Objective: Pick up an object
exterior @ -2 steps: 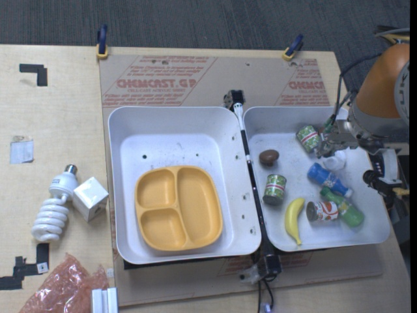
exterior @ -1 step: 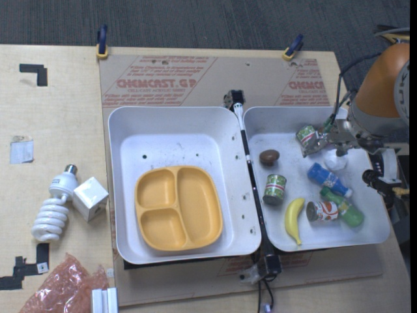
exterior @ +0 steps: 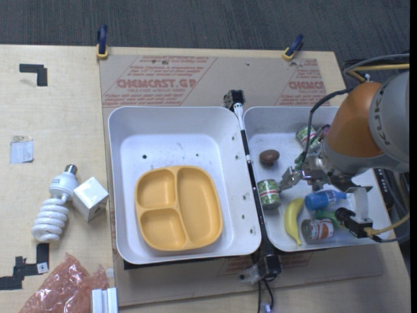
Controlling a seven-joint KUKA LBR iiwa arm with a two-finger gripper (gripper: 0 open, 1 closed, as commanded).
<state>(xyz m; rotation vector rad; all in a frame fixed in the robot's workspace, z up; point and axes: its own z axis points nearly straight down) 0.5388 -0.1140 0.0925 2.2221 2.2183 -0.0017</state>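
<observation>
We judge the pick to be at its approach stage, with nothing lifted yet. The arm (exterior: 365, 126) reaches in from the right over the right bin (exterior: 257, 119), and every object we can make out there lies on the bin floor: a small green-labelled can (exterior: 268, 193) at the left wall, a brown rounded object (exterior: 269, 156) farther back, a banana (exterior: 294, 220) at the near side, a red-labelled can (exterior: 318, 229) just right of the banana, a blue bottle (exterior: 324, 199) between them and the wrist, and a green packet (exterior: 306, 135) at the far side, partly hidden by the arm.

The gripper (exterior: 291, 177) hangs low in the bin, its tip pointing left toward the green-labelled can. We see metal fingers (exterior: 287, 178) there, with no object between them, but we cannot tell whether they stand spread or pressed together; the slant and the wrist above blur the gap. They look near the can without clearly touching it.

What is left, in our reading, is the whole grasp: closing on something and raising it clear. The left bin (exterior: 120, 126) holds a yellow divided tray (exterior: 177, 207), well apart from the gripper.
</observation>
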